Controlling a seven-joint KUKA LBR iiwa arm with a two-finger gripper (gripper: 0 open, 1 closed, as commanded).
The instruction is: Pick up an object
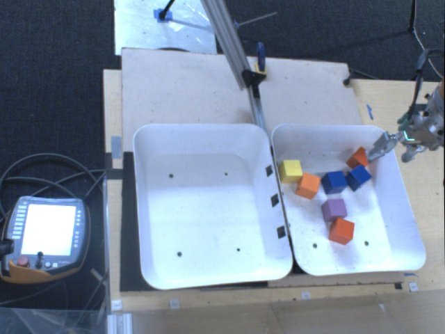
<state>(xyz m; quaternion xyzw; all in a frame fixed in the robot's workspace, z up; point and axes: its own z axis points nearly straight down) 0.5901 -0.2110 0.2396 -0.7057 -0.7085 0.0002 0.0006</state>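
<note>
The right bin (410, 245) holds several small blocks. A yellow block (290, 170) and an orange block (308, 185) lie near its left wall. Two blue blocks (334, 181) (359, 177) sit mid-bin, with a red-orange block (357, 157) just behind them. A purple block (334, 208) and a red block (341, 230) lie nearer the front. My gripper (394, 149) hangs over the bin's back right rim, open, with nothing between its fingers. Its left finger (380, 147) ends just right of the red-orange block.
The left bin (142, 186) stands beside the right one, sharing a divider with black tabs (274, 200). A slanted metal pole (224, 33) with a clamp crosses the back board. A teach pendant (45, 239) lies on the floor at the left.
</note>
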